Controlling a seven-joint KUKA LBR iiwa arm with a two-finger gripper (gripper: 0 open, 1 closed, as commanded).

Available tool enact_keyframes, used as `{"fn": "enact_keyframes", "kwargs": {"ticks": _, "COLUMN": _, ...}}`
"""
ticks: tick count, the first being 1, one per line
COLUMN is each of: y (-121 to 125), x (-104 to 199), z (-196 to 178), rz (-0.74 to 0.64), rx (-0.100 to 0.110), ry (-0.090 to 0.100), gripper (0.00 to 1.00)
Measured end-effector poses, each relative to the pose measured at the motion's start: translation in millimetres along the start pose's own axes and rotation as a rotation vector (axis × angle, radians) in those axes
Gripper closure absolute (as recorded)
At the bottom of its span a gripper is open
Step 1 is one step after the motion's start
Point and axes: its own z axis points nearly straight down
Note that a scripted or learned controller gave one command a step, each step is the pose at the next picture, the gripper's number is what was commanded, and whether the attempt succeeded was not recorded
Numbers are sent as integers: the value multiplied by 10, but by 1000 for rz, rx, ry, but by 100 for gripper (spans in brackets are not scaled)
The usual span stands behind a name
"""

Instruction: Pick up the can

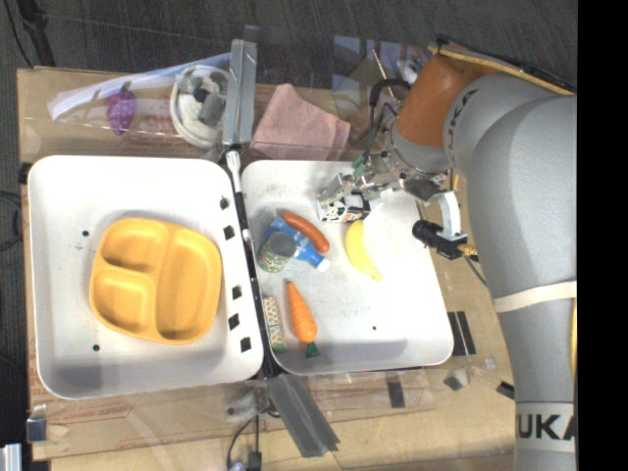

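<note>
Can (278, 250), lying on its side with its grey top facing the divider, sits in the right bin (412, 337) near that bin's left wall. Its blue body touches a red sausage-like toy (304, 230) that lies slantwise across its upper side. Below the can lies a carrot (300, 314) with its green end pointing down, and to the right of the can, apart from it, lies a banana (361, 248). A small patterned packet (272, 322) rests against the left wall beside the carrot.

The left bin (59, 351) holds a yellow divided plate (157, 279) with three compartments.

Both bins rest on a wooden bench (137, 410). Behind them lie a pink cloth (298, 124), a clear plastic bag (108, 101) with a purple thing inside, and a round white object (200, 106). Dark carpet shows beyond the bench.

The arm (510, 194) reaches in from the right, its orange band above the bin's far right corner. The gripper (343, 202) hangs low over the upper part of the right bin, just above the banana's top and well apart from the can. Whether it is open or closed cannot be told from this view; nothing can be seen in its grasp.
</note>
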Motion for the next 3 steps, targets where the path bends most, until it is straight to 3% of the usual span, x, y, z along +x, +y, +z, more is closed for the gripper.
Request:
{"fn": "enact_keyframes", "kwargs": {"ticks": 1, "y": 9, "x": 192, "z": -18, "rz": -98, "rx": 0, "ry": -12, "gripper": 0}}
{"fn": "enact_keyframes", "kwargs": {"ticks": 2, "y": -97, "x": 331, "z": -27, "rz": -112, "rx": -6, "ry": -13, "gripper": 0}}
{"fn": "enact_keyframes", "kwargs": {"ticks": 3, "y": -65, "x": 364, "z": -161, "rz": -118, "rx": -8, "ry": -7, "gripper": 100}}
